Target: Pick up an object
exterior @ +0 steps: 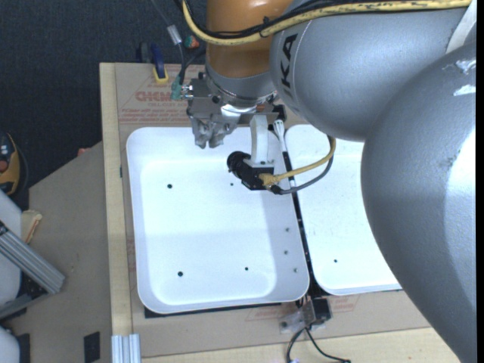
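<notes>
My gripper (209,136) hangs over the far edge of the left white bin (151,225), near its back wall. The grey wrist with its orange band stands right above it and covers the bin's back right corner. A black fitting with a yellow cable (249,171) hangs off the wrist just right of the gripper, low over the bin floor. The visible bin floor is plain white with a few small dark dots.
The right white bin (340,233) lies alongside, its far and right parts hidden under the big grey arm. A brown board (117,165) frames both bins. Cables and a small connector (310,316) lie at the front edge; clutter sits off the bench at left.
</notes>
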`<state>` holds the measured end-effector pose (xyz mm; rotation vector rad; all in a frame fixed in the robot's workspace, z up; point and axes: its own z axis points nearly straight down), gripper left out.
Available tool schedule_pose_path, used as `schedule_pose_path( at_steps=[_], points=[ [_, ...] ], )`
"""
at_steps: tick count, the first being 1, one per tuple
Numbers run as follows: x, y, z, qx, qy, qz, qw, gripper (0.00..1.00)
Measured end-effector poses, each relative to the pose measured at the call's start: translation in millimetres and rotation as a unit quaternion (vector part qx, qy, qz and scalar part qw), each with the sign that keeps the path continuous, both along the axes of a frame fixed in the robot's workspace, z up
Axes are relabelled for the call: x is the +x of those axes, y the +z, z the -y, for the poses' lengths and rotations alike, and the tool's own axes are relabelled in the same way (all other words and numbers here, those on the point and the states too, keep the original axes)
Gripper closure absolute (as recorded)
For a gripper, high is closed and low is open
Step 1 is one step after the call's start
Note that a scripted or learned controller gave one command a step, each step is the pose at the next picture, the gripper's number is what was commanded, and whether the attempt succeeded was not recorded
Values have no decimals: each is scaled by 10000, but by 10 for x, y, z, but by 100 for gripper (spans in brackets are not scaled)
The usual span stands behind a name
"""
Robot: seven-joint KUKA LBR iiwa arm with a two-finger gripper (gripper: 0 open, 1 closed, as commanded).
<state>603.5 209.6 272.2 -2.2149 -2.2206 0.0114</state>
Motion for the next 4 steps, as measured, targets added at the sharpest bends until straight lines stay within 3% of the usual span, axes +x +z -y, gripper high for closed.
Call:
schedule_pose_path(
  at_steps=[1, 2, 3, 4],
  points=[
    [31, 367, 770, 3, -45, 64, 10000, 100],
    [-270, -27, -202, 14, 35, 4, 10000, 100],
    [-206, 463, 423, 9, -37, 71, 10000, 100],
    [-396, -270, -83, 2, 12, -6, 10000, 100]
  ],
)
